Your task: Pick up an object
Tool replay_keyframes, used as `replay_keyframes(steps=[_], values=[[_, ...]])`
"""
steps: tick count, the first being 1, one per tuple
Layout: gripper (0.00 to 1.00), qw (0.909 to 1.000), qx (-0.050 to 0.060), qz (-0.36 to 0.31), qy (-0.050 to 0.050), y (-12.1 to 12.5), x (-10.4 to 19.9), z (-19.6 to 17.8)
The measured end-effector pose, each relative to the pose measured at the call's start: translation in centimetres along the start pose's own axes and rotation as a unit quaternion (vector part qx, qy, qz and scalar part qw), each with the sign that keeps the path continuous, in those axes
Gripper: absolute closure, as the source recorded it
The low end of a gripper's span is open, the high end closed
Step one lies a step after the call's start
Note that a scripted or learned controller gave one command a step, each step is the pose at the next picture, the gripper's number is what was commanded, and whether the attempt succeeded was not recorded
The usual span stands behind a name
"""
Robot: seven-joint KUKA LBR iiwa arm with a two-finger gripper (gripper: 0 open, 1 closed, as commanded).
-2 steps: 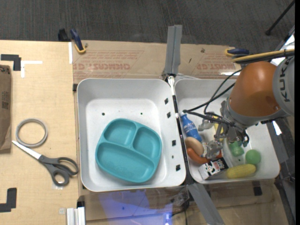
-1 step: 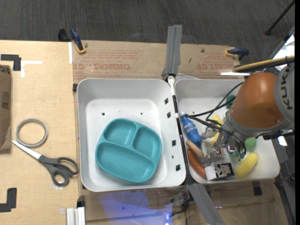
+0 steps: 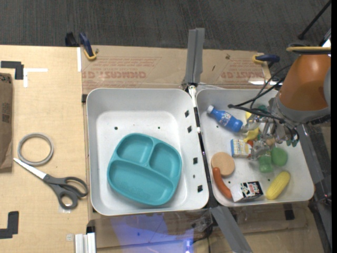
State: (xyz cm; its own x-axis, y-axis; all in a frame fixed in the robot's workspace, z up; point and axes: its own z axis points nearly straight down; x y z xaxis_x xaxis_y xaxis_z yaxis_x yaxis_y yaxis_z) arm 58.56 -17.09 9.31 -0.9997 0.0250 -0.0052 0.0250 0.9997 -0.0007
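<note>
Two shallow white bins sit side by side in the middle of the frame, and I see the left bin holding a teal plastic plate with three compartments, which lies a little tilted toward the lower edge. The right bin carries the small objects. In its upper part lies a blue and white plastic bottle, pointing to the upper left. Lower, near the centre divider, I see a round tan disc like a cookie, and just below it an orange-red sausage shape lying along the bin's left wall. Beside the sausage is a small black and white carton, and to its right a yellow corn cob toy. A green rounded toy rests above the corn, and a small pale box with a printed label sits left of it.

The grey arm with the orange band comes in from the right side of the frame, and its gripper hangs low over the right bin, between the pale box and the green toy, with a small yellow item just beside it. I cannot tell how the gripper is set, because cables and metal parts cover it.

On the bench at the left lie a ring of tape and grey-handled scissors.
</note>
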Motion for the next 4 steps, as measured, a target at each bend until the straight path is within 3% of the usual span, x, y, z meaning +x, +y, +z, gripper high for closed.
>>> replay_keyframes(steps=[1, 2, 3, 4], values=[[0.0, 0.9928, 0.0, 0.12, 0.001, 5.1, -2.9, 0.1], [1.0, 0.9929, 0.001, 0.119, -0.002, 5.1, -3.1, -1.0], [0.0, 0.9929, 0.001, 0.119, -0.002, 5.1, -3.1, -1.0], [0.0, 0.9872, 0.0, 0.16, 0.002, 2.1, 5.7, 0.1]])
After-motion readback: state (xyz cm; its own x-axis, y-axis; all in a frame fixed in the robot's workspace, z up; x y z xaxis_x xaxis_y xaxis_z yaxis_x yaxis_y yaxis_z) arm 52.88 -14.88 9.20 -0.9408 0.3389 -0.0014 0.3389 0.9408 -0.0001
